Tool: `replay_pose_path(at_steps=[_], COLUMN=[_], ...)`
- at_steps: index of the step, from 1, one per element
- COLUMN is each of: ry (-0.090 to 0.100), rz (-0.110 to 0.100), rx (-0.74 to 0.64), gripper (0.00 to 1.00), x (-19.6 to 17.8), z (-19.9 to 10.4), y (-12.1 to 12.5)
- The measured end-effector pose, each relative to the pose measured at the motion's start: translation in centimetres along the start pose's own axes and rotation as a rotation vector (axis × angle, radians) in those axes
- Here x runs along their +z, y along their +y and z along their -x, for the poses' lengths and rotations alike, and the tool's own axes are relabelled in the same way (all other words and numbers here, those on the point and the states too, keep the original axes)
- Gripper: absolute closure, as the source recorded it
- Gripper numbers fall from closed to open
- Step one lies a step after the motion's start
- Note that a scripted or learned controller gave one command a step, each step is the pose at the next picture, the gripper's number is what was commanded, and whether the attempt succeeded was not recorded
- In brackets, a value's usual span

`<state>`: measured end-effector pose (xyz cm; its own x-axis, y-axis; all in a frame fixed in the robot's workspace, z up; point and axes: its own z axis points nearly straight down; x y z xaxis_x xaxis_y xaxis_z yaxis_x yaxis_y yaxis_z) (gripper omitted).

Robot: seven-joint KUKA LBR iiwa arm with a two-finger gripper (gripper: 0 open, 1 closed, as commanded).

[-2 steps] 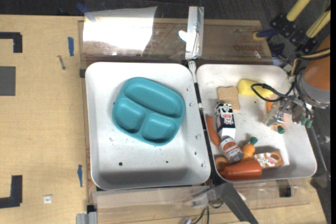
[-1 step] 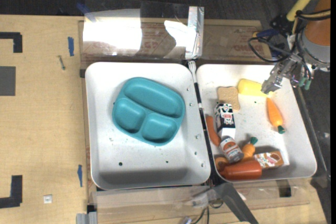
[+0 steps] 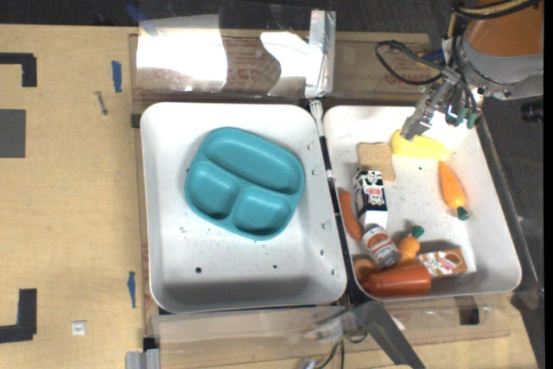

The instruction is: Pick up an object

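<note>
My gripper [image 3: 409,131] hangs low over the back of the right bin [image 3: 497,212], its tip at the upper left edge of a flat yellow wedge [image 3: 425,148]. I cannot see whether it touches the wedge. A slice of toast [image 3: 376,158] lies just left of the wedge. An orange carrot [image 3: 452,188] lies to the right. Nearer the front are a black-and-white cow-print carton [image 3: 371,187], a thin orange sausage [image 3: 349,215], a small red-labelled bottle [image 3: 379,244], a red sausage [image 3: 397,279] and a red-and-white packet [image 3: 443,262].
The left bin [image 3: 173,264] holds a teal divided plate [image 3: 244,181]. A clear plastic sheet [image 3: 233,56] stands behind the left bin. Loose cables [image 3: 406,65] hang behind the right bin near the arm's wrist. The bins' shared wall [image 3: 327,186] runs between them.
</note>
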<state>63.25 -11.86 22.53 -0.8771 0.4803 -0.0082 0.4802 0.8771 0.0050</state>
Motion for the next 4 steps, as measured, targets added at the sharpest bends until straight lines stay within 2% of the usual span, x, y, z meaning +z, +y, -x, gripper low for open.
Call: replay_pose_path(at_steps=[1,2,3,4], ry=[0.0,0.001,0.006,0.0], rz=[0.001,0.0,-0.001,0.002], rx=[0.014,-0.057,-0.212,-0.126], gripper=[1.0,1.0,1.0,1.0], x=[-2.1,-2.6,-2.2,-5.5], z=[-2.6,-4.0,-7.0,-8.3], y=[6.7,12.2,16.1,18.6])
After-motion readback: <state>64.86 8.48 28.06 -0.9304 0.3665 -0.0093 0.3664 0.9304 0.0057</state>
